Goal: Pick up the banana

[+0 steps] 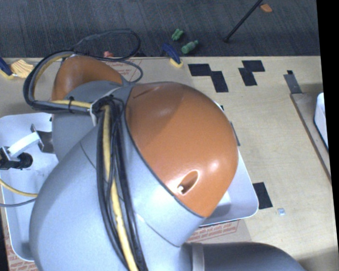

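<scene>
Filling most of the view, the grey arm (95,227) leans across both bins, its broad orange band (182,142) uppermost and a second orange patch (84,74) further back. Under it lies the pale tan bench (281,134), and beyond the bench's far edge a dark carpeted floor (59,17). The left bin (3,126) shows its rounded white rim and a strip of its bottom. Of the right bin (246,205) one corner sticks out below the band. A bundle of black and yellow cables (112,184) runs along the arm and loops out over the bench's back edge. Black square marks (211,75) sit on the bench top. A thin black rod (252,6) slants over the floor, near small green pieces (183,40), and a blue clamp (171,53) grips the bench edge. The gripper is hidden beneath the arm's bulk, so whether it stands wide or closed cannot be told. With the bins so covered, neither can it be told where the banana lies.
</scene>
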